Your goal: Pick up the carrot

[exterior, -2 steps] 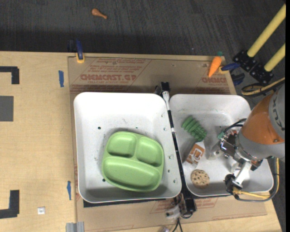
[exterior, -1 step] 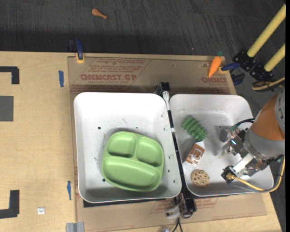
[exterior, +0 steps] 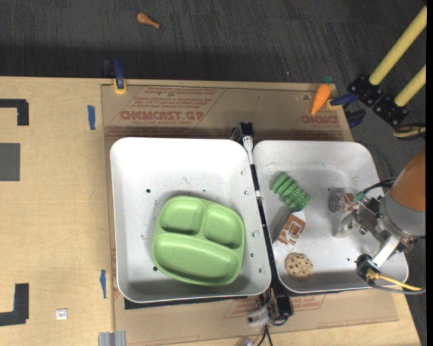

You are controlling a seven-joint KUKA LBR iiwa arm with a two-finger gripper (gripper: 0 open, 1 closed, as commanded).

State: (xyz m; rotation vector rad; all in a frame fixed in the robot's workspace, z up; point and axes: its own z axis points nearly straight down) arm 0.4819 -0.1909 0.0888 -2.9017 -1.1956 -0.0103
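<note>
My arm comes in from the right edge of the frame, and my claw (exterior: 344, 217) hangs low over the right side of the right bin (exterior: 318, 157), in the middle right of the picture. From this angle I cannot tell whether my claw is released or clenched, and I see nothing caught in it.

The carrot (exterior: 321, 99) is not in either bin. It lies on the brown cardboard sheet (exterior: 169, 111) above the right bin's far edge, in the upper right of the frame, its orange body tilted and its green top pointing up. It is well apart from my claw.

In the right bin below it sit a green ribbed piece (exterior: 290, 191) near the bin's left wall, a small brown-and-white packet (exterior: 291, 230) just under that, and a round cookie (exterior: 298, 265) near the bottom edge.

The left bin (exterior: 135, 203) holds a green divided plate (exterior: 199, 238), turned at a slant in its lower half. A small orange scrap (exterior: 147, 20) lies on the dark floor at the top of the frame.
</note>
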